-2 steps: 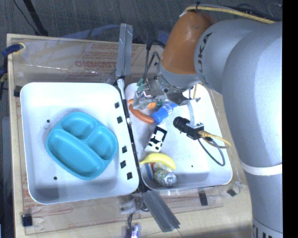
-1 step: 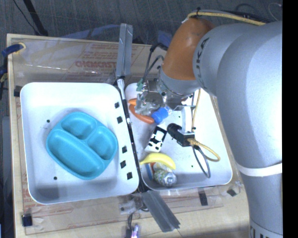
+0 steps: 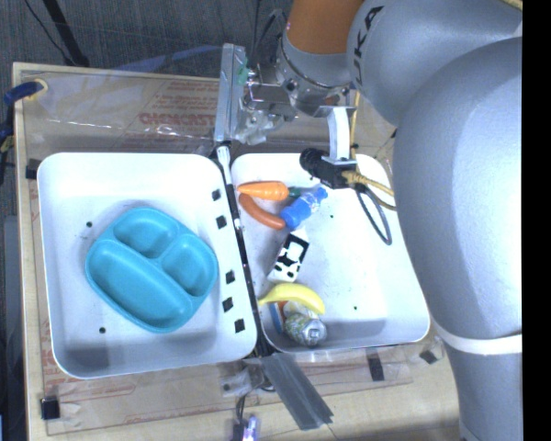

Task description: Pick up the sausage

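Sausage (image 3: 261,213): short, curved, orange-red, lying flat on the floor of the right shallow white bin (image 3: 386,288), in its far left part, close to the divider wall between the bins. Nothing grips it. Just beyond it, almost touching, lies an orange carrot with a green end (image 3: 264,190), roughly parallel to the bin's far wall. A small blue plastic bottle (image 3: 304,207) lies tilted beside the sausage's right end, its top near the carrot's green tip. Nearer the camera, apart from the sausage, a black-and-white patterned card (image 3: 291,257) sits mid-bin; a yellow banana (image 3: 292,295) lies below it at the near wall, with a crumpled silvery can (image 3: 305,329) touching its near side. Left shallow white bin (image 3: 60,209) holds a turquoise divided plate (image 3: 151,266), three compartments, centred. Gripper (image 3: 253,122) sits above the far rim where the two bins meet, well apart from the sausage and not touching it; claw state: cannot tell whether apart or together, metal parts too cluttered and shaded
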`<action>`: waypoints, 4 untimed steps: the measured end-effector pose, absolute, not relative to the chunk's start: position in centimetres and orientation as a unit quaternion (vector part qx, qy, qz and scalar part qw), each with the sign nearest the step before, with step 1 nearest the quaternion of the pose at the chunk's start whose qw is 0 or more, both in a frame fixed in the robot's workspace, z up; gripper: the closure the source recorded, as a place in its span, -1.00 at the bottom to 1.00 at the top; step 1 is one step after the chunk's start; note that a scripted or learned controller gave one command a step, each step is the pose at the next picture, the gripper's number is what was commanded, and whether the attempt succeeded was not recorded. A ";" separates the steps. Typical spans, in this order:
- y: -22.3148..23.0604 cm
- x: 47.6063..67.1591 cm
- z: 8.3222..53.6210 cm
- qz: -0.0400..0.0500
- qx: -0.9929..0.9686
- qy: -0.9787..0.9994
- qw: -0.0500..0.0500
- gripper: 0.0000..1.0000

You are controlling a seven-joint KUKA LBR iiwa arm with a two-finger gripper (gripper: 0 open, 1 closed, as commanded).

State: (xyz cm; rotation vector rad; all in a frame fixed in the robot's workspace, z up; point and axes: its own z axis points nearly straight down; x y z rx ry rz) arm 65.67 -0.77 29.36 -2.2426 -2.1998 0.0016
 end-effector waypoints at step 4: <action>-6.6 55.8 24.8 0.003 -0.723 -0.691 0.002 1.00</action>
